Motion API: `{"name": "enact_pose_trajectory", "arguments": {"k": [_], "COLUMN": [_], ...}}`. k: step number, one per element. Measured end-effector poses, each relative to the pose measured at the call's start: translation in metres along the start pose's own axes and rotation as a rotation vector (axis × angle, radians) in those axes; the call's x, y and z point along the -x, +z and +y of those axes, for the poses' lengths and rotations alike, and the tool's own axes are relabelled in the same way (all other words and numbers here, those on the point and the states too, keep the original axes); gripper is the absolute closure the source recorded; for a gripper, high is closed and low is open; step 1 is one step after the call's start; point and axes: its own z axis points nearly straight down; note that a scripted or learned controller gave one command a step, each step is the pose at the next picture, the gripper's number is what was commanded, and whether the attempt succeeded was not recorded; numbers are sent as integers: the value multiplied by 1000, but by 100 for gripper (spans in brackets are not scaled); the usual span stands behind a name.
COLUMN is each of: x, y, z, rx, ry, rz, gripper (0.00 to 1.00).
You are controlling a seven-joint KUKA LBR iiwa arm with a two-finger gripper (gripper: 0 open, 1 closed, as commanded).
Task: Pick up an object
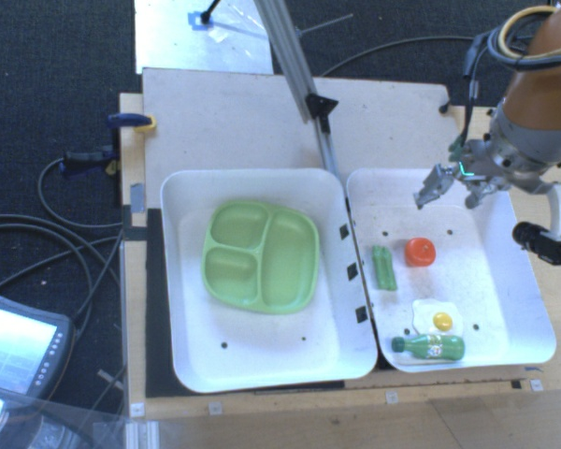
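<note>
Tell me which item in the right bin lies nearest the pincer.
The orange tomato, just below the pincer; the green stick, egg and bottle lie farther down.

green divided plate [262, 257], handheld pendant [17, 344], floor cables [61, 181]

Light is even and fairly bright, falling from overhead with no hard shadows; only soft, faint shade edges the green divided plate [262, 256] in the left bin [182, 344]. The white bins run close to overexposed, the right bin [533, 316] palest toward 4 o'clock. A pale sheet [182, 17] at 11 o'clock is washed out by glare. The dark floor [47, 64] at 9 o'clock stays dim but readable. Focus is moderately soft throughout, and the claw [449, 187] at 2 o'clock looks slightly smeared.
</note>
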Motion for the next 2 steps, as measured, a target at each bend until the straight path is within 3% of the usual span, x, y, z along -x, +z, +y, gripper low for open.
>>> {"name": "enact_pose_trajectory", "arguments": {"k": [1, 2], "x": [0, -9], "y": [-2, 45], "z": [1, 2], "rx": [3, 0], "ry": [1, 1], "rz": [-1, 0], "gripper": [0, 0]}}
